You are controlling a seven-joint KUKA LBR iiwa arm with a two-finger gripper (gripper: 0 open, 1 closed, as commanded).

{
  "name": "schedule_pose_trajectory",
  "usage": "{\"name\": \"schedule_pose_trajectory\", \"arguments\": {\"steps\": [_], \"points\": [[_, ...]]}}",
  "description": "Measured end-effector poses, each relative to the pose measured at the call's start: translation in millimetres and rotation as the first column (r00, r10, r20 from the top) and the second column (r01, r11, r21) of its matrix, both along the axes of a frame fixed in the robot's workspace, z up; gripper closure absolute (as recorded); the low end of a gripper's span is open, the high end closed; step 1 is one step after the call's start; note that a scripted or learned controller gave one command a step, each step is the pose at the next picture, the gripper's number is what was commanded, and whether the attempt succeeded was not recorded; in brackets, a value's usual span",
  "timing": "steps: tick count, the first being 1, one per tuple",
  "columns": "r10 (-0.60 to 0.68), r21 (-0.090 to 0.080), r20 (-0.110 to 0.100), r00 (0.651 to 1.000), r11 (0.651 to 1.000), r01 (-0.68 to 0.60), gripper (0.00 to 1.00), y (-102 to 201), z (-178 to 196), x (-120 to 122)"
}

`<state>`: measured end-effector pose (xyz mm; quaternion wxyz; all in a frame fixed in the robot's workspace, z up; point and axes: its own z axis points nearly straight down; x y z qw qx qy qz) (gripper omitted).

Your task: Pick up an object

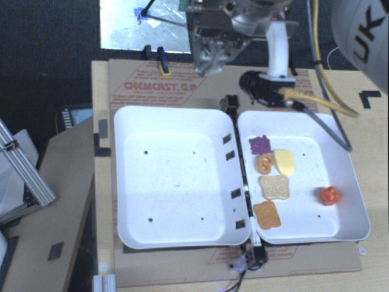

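1. Nearest the camera: orange-brown flat piece [267,215], looks like a toy cracker or biscuit, lying in the right bin [340,224] near its front-left corner, close beside the divider between the two bins.
2. Just behind it, near or touching: pale toast-like square [275,187], flat, speckled.
3. Behind that: small orange ring [265,163], touching or overlapping the yellow oval piece [284,161] on its right.
4. Further back: purple jagged piece [260,144], flat, near the ring.
5. Red round piece [329,195], like a small tomato, sits well apart from the others toward the right wall.
6. Handling, judged: all look like light, stiff plastic play food. Flat ones lie low on the bin floor, so the fingers may slip over them; edges are the only hold. The red one stands taller and isolated, so it is the easiest pick; close across its middle, though the round surface may squirt out.
7. Left bin [130,224] sits beside the right one.
8. Gripper [209,56] hangs high over the cardboard behind the bins, well apart from every piece; nothing is seen between its fingers, open or closed cannot tell.
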<state>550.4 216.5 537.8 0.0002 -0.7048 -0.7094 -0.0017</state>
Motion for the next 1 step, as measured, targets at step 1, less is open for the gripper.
{"name": "schedule_pose_trajectory", "arguments": {"steps": [1], "points": [[-0.001,-0.002,-0.002,1.000,1.000,0.001,1.00,-23.0,-2.4,-49.9]]}}
